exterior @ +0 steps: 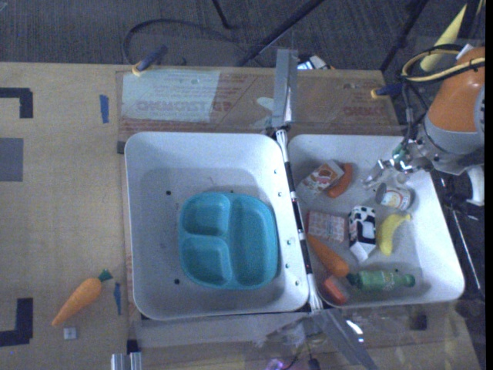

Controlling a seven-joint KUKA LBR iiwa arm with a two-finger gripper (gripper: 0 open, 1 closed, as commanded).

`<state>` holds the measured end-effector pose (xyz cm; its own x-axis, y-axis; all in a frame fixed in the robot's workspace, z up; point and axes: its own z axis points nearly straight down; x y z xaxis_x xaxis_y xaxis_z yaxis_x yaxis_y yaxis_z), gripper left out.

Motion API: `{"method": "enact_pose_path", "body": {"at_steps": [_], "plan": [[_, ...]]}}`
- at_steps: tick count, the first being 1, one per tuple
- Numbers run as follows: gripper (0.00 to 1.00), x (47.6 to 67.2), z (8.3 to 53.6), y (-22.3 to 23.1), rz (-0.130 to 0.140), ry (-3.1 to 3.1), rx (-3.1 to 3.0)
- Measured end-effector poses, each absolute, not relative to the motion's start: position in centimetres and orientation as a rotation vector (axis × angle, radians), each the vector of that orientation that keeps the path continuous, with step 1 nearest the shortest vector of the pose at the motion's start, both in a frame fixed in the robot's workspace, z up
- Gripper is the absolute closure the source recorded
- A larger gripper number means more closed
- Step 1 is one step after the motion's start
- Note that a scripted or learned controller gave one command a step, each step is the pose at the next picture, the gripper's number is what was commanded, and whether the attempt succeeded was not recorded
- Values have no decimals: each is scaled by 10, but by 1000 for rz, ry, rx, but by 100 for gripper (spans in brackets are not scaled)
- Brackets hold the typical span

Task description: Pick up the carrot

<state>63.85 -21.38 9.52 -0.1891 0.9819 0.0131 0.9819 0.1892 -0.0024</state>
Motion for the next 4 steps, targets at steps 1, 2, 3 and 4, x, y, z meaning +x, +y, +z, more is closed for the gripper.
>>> {"method": "enact_pose_path", "body": {"at_steps": [1,2,3,4], "plan": [[100,640,107,-216,-7,-2421,-1999],[100,626,243,-223,2,-1734,-2621],[100,637,379,-192,1,-2268,-2177],[100,666,396,-223,0,-2495,-1918]]}}
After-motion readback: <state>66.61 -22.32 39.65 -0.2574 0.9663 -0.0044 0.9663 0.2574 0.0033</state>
